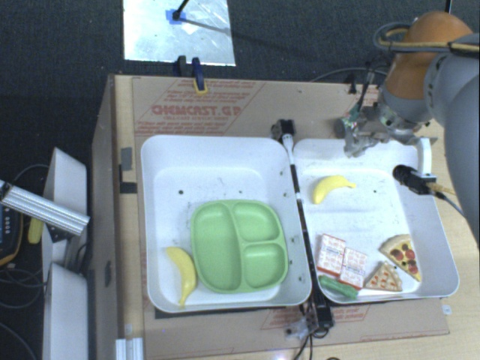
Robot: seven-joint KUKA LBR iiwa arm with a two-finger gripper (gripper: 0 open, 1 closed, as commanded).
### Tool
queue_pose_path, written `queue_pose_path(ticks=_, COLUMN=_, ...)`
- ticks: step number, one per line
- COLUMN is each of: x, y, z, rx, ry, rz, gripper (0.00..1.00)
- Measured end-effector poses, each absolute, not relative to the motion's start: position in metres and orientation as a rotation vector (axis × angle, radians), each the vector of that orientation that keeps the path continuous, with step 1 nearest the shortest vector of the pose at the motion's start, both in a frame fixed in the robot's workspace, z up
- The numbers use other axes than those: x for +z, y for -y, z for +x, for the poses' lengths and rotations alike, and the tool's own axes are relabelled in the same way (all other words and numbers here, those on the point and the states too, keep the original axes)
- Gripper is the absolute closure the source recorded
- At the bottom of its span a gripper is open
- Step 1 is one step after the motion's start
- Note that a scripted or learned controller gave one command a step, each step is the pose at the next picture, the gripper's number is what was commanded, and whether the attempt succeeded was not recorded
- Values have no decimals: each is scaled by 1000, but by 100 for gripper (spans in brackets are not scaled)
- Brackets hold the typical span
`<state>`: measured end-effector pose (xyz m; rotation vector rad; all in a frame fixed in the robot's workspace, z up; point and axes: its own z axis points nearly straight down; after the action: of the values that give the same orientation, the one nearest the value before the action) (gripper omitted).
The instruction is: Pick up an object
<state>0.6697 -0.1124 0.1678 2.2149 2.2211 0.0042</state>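
My gripper hangs over the back edge of the right bin, with nothing visibly held. A small yellow banana lies in that bin, a little in front and to the left of the gripper. Near the bin's front lie two red-and-white packets, a green piece and two pizza slices. In the left bin a green divided plate lies flat, with a second banana at its left edge.
A raised divider separates the two bins. The bins rest on a brown cardboard sheet. A silvery sheet lies on the dark floor at the back. White and metal parts stand to the far left.
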Motion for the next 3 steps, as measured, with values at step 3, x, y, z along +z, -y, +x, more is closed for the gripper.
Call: queue_pose_path(ticks=3, x=84, y=83, z=633, rx=1, ry=-2225, rz=2217, gripper=0)
